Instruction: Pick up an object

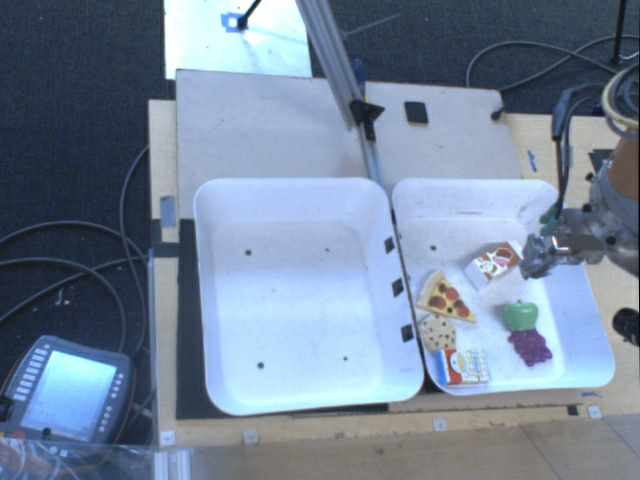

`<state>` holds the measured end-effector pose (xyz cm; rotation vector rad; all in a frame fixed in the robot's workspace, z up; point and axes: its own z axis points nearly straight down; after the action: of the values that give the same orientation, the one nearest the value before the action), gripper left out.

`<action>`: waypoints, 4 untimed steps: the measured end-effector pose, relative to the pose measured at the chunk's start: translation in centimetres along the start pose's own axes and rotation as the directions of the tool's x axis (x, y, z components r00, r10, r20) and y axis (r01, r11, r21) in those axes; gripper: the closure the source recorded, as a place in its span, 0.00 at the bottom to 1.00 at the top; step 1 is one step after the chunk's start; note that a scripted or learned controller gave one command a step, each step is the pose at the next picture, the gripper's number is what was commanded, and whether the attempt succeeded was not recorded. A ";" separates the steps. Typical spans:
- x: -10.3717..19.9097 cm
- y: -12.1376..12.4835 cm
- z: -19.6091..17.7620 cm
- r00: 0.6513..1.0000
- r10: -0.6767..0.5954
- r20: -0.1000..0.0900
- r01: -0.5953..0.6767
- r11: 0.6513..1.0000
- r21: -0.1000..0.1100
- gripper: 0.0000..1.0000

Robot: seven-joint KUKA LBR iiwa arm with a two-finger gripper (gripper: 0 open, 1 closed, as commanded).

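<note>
Dark carpet and loose cables surround your counter [300,118], which carries two white bins side by side. Your jaws [537,256] hang over the right bin [440,213], and whether they are spread or closed you cannot tell at this angle. Just to their left, nearly touching, lies a small white carton [492,265], its long axis seemingly tilted up toward the jaws. Below them sit a green pepper [520,315] and purple grapes [531,347]; farther left lie a pizza slice [446,298], a cookie [437,333] and a flat packet [465,367]. The carton is your nearest target.
</note>
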<state>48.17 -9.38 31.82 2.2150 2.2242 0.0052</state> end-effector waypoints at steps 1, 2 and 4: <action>3.5 0.1 -4.4 1.000 0.000 0.000 0.000 1.000 -0.001 1.00; 3.4 4.3 5.2 1.000 0.004 0.001 -0.004 1.000 0.011 1.00; 8.1 3.1 6.5 1.000 0.004 0.000 -0.004 1.000 0.003 0.00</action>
<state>51.24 -1.24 25.31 2.2209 2.2212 0.0011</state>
